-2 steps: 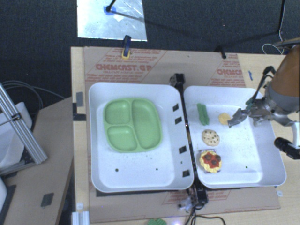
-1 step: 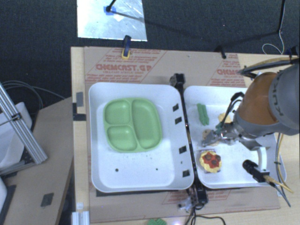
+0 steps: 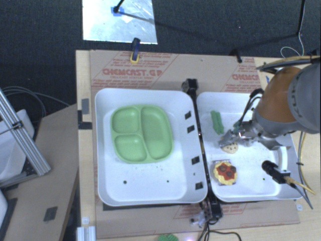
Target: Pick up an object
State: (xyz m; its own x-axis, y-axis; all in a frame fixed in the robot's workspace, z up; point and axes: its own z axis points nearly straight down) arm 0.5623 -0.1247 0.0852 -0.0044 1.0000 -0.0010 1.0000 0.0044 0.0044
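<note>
Two bins (image 3: 145,187) (image 3: 251,191), one green plate (image 3: 142,133), three toys (image 3: 217,122) (image 3: 231,148) (image 3: 225,172)

"CHEMCAST GP" printed red, on brown board (image 3: 165,64)

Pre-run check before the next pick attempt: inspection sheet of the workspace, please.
Surface: brown printed board bearing a left white bin and a right white bin, side by side.
Job's things: in the right white bin, a green elongated pod-shaped toy, a small tan cookie-like piece with dark spots and a yellow and red pizza-like toy, all apart.
Clutter: pale green three-compartment plastic plate in the left white bin.
Grippers: two-finger gripper low in the right white bin, right at the cookie-like piece; a grasp cannot be told.
Cables: grey cables left of the bench; thin black cable top right.
Surroundings: dark carpet, silver sheet, aluminium frame.
</note>
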